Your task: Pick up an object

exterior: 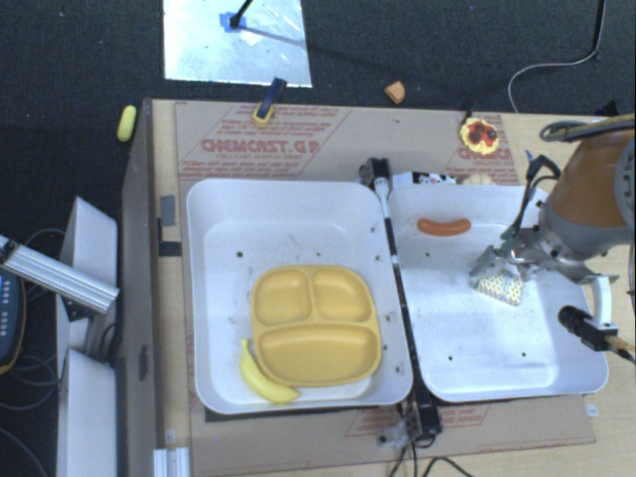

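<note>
In the right bin [497, 366], a small white piece with coloured speckles [502, 288] lies near the middle right. My gripper [505, 265] hangs directly over its upper edge, touching or nearly touching it. The grey arm with its orange band [588, 182] reaches in from the right. An orange-red sausage [444, 227] lies apart at the bin's far side. The left bin [219, 266] holds a yellow divided plate [316, 324] with a banana [260, 374] against its front-left edge.
On the cardboard behind the bins sit a small round pizza toy [481, 134] and a blue-and-yellow tool [268, 100]. A black part [586, 328] juts over the right bin's right rim. A silver sheet [237, 26] lies on the dark floor beyond.
</note>
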Available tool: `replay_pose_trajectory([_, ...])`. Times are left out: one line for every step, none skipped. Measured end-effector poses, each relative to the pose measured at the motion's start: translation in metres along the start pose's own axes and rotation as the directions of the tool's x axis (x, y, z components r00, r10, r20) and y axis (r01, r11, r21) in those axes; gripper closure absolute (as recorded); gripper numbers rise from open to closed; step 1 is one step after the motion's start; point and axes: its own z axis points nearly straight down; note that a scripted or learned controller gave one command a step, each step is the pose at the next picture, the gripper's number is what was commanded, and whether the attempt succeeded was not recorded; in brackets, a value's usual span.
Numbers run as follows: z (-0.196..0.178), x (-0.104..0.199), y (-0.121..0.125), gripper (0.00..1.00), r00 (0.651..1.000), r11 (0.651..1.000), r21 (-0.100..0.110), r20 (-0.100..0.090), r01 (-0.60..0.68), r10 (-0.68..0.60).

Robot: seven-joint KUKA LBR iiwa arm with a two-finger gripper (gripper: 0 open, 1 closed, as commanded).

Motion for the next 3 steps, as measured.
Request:
replay_pose_trajectory([-0.001, 0.0, 0.001, 0.0, 1.0, 1.0, -0.003, 0.001, 0.0, 0.0])
replay_pose_trajectory([0.026, -0.033, -0.055, 0.0, 1.0, 1.0, -0.002, 0.001, -0.001, 0.001])
replay_pose_trajectory([0.025, -0.014, 0.033, 0.0, 1.0, 1.0, -0.005, 0.001, 0.003, -0.003])
